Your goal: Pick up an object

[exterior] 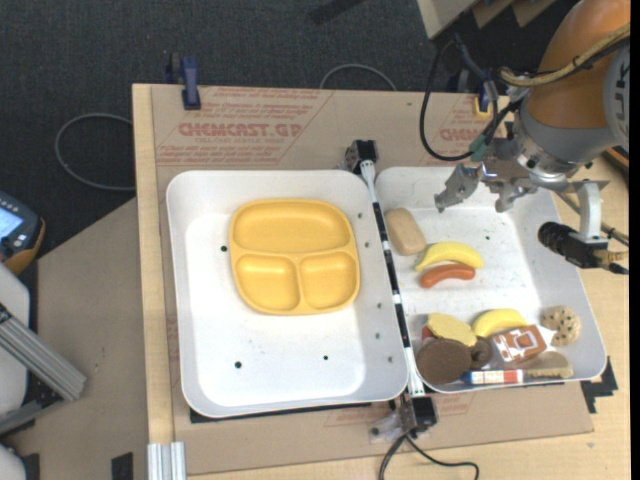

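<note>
Lying in the left bin [200, 368], a yellow tray [294, 254] sits toward the far side. In the right bin [590, 353]: a bun [405, 232], a banana [449, 256], a sausage [448, 275], and a near-side pile that is hard to sort out. The gripper [478, 192] hovers at the far edge, fingers apart, holding nothing; the arm [580, 58] is cut off at right.

Red print runs across the brown cardboard sheet [300, 118] under the bins — the big letters read "CHEMCAST GP", the last of them partly blurred. A line of smaller red print sits just above it, too fine to make out. The same red lettering starts again further right on the board, near the arm, but cables cover most of it. Down in the right bin [520, 238], a small brown-and-white packet [517, 345] carries a label — unreadable from here.
</note>
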Motion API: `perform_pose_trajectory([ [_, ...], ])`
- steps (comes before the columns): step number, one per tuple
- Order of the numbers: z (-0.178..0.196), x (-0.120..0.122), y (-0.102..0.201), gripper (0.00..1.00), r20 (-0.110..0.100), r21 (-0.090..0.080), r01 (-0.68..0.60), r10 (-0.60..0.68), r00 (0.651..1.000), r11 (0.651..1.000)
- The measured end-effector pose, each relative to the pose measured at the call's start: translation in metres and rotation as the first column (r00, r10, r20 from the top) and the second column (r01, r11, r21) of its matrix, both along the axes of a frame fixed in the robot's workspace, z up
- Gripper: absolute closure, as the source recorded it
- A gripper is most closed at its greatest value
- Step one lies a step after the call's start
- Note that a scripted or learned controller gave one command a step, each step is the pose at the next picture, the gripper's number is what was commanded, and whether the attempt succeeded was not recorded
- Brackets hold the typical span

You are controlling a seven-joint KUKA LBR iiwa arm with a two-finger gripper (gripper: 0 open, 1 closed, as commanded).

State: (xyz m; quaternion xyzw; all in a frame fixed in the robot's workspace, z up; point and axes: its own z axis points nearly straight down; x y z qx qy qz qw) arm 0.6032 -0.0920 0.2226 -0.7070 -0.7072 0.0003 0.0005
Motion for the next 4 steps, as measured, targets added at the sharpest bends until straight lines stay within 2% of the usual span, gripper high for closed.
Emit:
perform_pose_trajectory([
  [1, -0.143, -0.028, -0.025, 0.00, -0.003, 0.000, 0.003, -0.003, 1.000, 1.000],
  [2, -0.127, -0.025, -0.023, 1.00, 0.006, -0.001, 0.001, -0.001, 1.000, 1.000],
  [3, -0.032, -0.032, 0.049, 1.00, 0.012, 0.002, -0.009, 0.008, 1.000, 1.000],
  [4, -0.022, -0.052, 0.108, 1.00, 0.000, 0.003, -0.007, 0.007, 1.000, 1.000],
])
